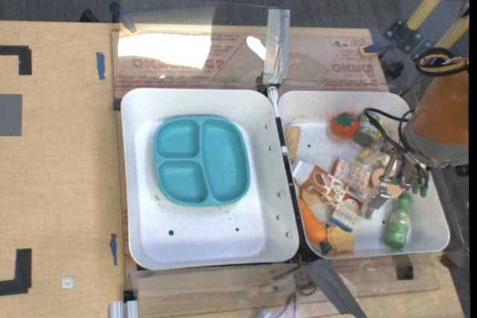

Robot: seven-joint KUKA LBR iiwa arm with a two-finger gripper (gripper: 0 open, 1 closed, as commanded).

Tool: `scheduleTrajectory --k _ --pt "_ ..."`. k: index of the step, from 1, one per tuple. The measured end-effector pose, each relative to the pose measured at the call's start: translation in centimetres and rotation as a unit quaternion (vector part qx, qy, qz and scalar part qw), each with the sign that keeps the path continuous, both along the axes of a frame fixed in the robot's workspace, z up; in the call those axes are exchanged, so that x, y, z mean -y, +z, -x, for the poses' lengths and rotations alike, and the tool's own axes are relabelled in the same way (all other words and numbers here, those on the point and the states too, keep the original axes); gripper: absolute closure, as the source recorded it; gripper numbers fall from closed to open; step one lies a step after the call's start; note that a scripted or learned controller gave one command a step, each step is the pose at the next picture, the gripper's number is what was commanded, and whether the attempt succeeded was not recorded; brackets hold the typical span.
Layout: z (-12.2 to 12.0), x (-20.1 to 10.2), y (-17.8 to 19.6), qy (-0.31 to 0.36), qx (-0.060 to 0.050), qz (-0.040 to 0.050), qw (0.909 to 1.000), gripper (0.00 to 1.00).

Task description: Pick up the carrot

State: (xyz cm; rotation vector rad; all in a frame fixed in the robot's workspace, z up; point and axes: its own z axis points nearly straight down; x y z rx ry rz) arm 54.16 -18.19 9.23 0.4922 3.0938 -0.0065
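A: At the right bin's [440, 234] near-left corner: carrot [311, 223], beside the cheese wedge [340, 240]. Handling?
B: Likely light, stiff, smooth; grasp mid-length. Gripper [387, 179] nearby, fingers' state unclear.

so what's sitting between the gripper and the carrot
In the camera view, printed snack packets lie between the gripper and the carrot.
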Motion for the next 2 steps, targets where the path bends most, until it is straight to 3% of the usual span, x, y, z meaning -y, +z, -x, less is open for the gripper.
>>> scheduleTrajectory --k 1,2 --pt "-0.3 -0.2 0.9 0.001 0.005 0.0005 1.0000 1.00" --pt "5.8 -2.1 -0.1 0.001 0.004 0.0005 1.0000 1.00"
